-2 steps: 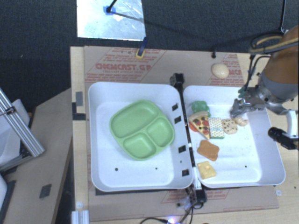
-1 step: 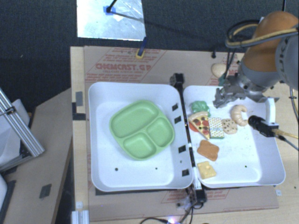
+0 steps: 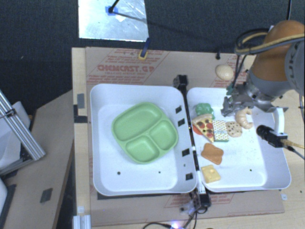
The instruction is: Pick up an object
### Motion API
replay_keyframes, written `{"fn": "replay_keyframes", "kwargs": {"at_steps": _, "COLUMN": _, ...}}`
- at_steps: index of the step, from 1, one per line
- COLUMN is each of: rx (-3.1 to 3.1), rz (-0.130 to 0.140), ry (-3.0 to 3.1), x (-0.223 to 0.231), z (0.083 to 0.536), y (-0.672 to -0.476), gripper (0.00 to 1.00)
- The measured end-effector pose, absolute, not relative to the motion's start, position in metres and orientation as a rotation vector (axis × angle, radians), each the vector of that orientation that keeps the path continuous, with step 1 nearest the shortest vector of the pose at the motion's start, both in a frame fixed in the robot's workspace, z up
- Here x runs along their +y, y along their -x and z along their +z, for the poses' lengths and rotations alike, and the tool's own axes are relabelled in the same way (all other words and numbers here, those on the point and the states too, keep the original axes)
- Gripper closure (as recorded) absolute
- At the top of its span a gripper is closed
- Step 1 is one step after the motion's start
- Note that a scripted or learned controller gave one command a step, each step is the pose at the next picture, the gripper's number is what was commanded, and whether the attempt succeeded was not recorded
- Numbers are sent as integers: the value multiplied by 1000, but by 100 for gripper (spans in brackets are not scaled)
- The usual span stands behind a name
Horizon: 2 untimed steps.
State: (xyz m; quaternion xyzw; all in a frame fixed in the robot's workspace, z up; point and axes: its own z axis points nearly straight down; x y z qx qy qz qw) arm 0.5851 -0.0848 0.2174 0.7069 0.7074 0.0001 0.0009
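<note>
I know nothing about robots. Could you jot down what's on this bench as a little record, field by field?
Left bin: holds a green divided plate.
Right bin: holds toy food.
Food pieces: pizza slice, green leafy piece, checkered piece, cookie, orange-brown piece, yellow block, pale croissant-like piece.
Outside the bins: beige egg-like item on the bench behind the right bin.
Arm: reaches in from the right.
Claw: low over the right bin's back half, near the croissant-like piece.
Held: nothing visibly between its fingers.
</note>
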Motion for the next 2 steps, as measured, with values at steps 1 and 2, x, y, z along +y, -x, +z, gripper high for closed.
{"fn": "replay_keyframes", "kwargs": {"at_steps": 1, "rx": 2226, "rz": 3, "ry": -2214, "x": -75, "z": 218, "y": -597, "gripper": 100}}
{"fn": "replay_keyframes", "kwargs": {"at_steps": 2, "rx": 2223, "rz": 2, "ry": -2217, "x": -82, "z": 231, "y": -598, "gripper": 100}}
